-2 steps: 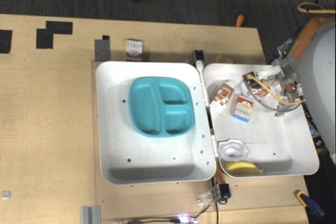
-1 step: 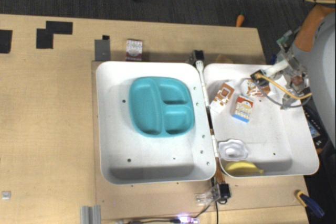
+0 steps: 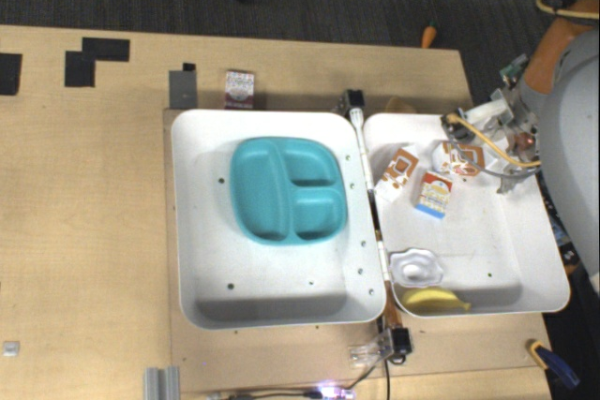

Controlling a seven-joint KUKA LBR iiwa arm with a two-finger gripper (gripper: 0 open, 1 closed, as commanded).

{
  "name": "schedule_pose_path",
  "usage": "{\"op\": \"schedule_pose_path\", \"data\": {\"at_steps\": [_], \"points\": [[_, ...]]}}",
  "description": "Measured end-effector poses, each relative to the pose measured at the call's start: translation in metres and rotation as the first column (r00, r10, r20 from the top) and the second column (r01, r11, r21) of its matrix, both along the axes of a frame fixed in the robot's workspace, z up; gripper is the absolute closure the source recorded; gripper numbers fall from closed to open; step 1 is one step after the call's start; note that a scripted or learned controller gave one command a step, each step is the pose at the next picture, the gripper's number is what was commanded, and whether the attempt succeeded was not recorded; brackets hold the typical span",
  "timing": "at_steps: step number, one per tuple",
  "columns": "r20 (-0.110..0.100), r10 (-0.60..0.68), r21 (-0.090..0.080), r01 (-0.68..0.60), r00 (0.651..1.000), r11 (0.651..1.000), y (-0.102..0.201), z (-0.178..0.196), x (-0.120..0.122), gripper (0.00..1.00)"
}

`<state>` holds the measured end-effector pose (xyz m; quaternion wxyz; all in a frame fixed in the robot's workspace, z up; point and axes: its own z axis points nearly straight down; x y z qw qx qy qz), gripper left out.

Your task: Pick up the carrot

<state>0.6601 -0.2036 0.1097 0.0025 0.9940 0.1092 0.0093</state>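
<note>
Looking down on the bench now, two white bins sit side by side, and the sorting logic is plain enough: the left bin carries just a teal divided plate lying flat in the middle, looking like the drop-off side, while the right bin holds the loose clutter to pick from. In there we have a small carton with a blue edge, an orange-and-white packet just left of it, and another packet up by the tool. A clear cup lies against the near wall, with a banana tucked right below it at the rim, the sort of corner where things slide and settle. And the carrot? I can't pick it out for certain. The only plain orange sliver is a small object at the far edge of the bench, outside both bins, and it's too small to call. The arm comes in from the right, orange band high, wrist bent down over the bin's far right corner. The gripper sits low among its yellow cables, just beside that upper packet; whether it's open or closed I can't tell, and nothing shows as held. My read: the approach is under way, the grasp not yet made.
</note>
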Motion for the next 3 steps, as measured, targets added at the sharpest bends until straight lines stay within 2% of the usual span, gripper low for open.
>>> {"op": "schedule_pose_path", "data": {"at_steps": [1, 2, 3], "points": [[-0.014, 0.030, 0.005, -0.030, 0.999, 1.000, 0.034, 0.011, 0.005, 0.00], [-0.010, 0.071, 0.006, -0.071, 0.997, 0.997, 0.082, 0.075, -0.003, 0.00], [-0.019, 0.088, 0.001, -0.088, 0.996, 0.996, 0.002, 0.062, -0.006, 0.00]]}}
